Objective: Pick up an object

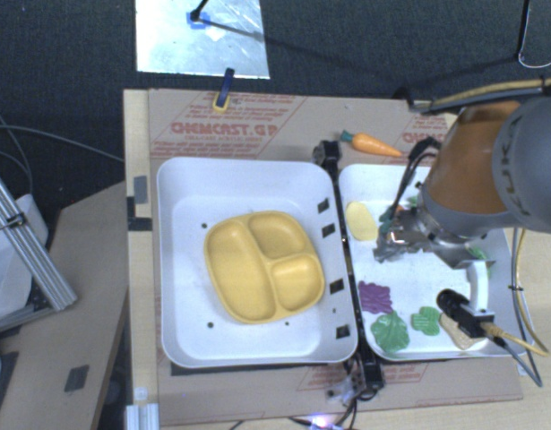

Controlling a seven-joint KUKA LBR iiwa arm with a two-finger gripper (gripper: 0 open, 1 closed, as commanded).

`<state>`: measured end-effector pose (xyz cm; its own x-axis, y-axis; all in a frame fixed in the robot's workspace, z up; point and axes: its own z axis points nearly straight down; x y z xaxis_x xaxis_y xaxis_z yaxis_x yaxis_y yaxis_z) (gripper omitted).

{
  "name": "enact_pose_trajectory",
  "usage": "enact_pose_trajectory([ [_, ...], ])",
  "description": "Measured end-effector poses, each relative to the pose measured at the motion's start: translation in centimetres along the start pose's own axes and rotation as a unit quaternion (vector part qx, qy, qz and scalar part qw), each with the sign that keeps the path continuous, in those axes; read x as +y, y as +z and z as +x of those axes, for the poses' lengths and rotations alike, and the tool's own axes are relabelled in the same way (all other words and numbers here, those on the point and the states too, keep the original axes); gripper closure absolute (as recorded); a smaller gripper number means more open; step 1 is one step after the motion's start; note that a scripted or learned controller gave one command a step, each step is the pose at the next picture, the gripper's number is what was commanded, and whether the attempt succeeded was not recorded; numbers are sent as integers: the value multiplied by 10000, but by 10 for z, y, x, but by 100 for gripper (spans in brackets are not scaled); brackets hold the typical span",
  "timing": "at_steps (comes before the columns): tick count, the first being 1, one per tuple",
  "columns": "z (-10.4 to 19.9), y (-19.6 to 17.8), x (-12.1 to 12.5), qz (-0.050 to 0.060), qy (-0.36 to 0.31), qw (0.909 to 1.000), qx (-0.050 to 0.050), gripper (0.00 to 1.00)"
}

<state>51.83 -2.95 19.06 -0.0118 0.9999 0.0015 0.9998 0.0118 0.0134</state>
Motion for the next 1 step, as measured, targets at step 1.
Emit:
enact_pose_trajectory([
  [1,75,7,-10,61,-1,10000,8,100],
])
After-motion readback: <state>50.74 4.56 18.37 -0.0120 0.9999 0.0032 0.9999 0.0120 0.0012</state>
